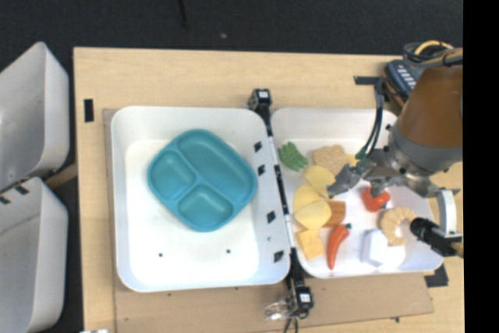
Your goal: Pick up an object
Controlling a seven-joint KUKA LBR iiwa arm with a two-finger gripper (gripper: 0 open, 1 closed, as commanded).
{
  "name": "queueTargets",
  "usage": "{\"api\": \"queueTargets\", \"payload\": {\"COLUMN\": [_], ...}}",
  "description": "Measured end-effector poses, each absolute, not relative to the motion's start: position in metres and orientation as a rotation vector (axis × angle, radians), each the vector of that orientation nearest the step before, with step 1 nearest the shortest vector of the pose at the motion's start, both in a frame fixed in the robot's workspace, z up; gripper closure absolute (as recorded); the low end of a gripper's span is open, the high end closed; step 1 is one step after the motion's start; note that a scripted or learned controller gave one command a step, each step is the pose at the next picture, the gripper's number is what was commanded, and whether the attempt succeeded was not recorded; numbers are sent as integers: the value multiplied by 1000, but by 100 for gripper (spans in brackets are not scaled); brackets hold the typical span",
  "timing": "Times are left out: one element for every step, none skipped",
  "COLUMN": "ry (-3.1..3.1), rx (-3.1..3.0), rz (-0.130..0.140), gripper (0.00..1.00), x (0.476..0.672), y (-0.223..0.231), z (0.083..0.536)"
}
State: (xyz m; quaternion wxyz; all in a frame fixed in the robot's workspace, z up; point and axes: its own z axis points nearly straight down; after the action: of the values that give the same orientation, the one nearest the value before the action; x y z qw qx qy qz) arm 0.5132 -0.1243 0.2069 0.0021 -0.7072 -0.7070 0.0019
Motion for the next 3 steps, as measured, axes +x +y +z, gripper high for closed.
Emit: {"api": "queueTargets", "payload": {"ry": [-2216,-2219,-2213], "rx": [-2221,-2224,-2234], "rz": [5,1,-2], "gripper": [0,0,100], "x": [517,517,518], "y": [-120,-121,-122], "z": [146,99,111]}}
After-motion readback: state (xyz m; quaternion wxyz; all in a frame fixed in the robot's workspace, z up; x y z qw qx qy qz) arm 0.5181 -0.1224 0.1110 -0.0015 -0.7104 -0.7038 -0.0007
